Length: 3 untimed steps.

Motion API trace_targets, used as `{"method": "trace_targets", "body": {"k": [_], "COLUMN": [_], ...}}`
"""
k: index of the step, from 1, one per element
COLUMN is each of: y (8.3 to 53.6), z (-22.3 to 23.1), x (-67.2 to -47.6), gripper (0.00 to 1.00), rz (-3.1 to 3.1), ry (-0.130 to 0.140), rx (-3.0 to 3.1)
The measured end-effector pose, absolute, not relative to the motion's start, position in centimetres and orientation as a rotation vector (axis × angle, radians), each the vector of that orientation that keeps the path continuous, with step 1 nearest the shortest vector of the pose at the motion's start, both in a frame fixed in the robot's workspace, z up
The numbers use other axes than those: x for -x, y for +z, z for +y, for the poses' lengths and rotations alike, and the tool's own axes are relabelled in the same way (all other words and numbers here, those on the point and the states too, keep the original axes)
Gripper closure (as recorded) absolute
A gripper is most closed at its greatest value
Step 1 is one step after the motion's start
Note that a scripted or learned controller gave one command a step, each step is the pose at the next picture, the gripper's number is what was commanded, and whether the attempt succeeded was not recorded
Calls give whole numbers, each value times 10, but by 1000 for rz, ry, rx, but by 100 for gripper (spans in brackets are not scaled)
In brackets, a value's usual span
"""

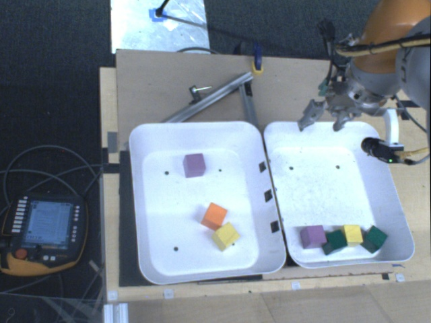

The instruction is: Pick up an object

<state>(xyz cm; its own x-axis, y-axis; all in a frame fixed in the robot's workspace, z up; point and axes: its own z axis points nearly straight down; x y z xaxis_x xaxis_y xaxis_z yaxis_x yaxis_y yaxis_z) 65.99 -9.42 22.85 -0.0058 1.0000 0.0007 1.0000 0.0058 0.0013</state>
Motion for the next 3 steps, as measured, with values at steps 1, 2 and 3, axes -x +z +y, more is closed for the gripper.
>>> {"method": "trace_targets", "body": {"k": [1,2,3], "y": [229,185,125], "z": [-94,-99,-105], "x": [-660,-665,-668], "gripper": [0,0,0], "rz": [2227,2225,2226], "ry": [1,-3,-5], "rx": [-2214,-2219,-2221]}}
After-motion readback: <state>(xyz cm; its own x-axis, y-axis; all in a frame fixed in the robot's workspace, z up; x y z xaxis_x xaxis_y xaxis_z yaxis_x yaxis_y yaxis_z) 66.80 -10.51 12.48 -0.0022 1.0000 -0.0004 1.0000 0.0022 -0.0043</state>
